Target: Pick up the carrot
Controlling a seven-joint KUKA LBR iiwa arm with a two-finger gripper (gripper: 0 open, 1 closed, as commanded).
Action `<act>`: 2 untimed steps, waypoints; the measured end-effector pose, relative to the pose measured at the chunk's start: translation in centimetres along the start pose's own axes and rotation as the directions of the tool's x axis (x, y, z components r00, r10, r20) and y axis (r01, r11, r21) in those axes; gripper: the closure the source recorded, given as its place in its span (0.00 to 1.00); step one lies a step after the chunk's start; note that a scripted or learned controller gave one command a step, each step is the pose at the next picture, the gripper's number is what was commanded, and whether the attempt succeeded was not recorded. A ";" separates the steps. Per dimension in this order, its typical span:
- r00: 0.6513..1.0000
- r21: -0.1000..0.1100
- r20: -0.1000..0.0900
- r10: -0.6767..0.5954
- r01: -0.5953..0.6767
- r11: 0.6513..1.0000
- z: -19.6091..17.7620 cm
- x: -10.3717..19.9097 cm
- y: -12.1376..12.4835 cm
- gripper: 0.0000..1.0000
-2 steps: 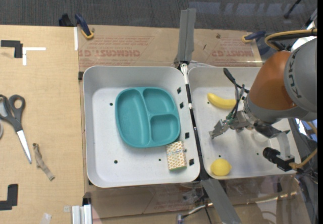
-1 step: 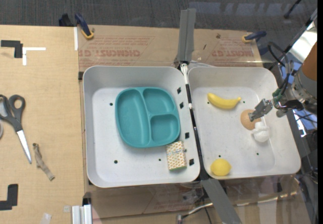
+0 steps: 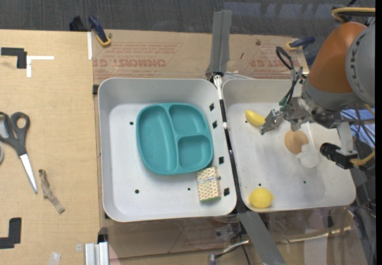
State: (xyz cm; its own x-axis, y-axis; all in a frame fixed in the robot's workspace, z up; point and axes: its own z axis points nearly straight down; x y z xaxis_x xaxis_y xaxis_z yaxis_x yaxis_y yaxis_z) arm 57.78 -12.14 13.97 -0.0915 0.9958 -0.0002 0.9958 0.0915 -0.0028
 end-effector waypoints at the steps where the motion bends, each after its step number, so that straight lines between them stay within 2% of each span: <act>1: 0.848 0.000 0.000 0.531 -0.531 0.848 1.2 -1.3 -2.9 0.00; 2: 0.797 0.000 0.001 0.604 -0.604 0.797 2.5 -6.4 -1.7 0.00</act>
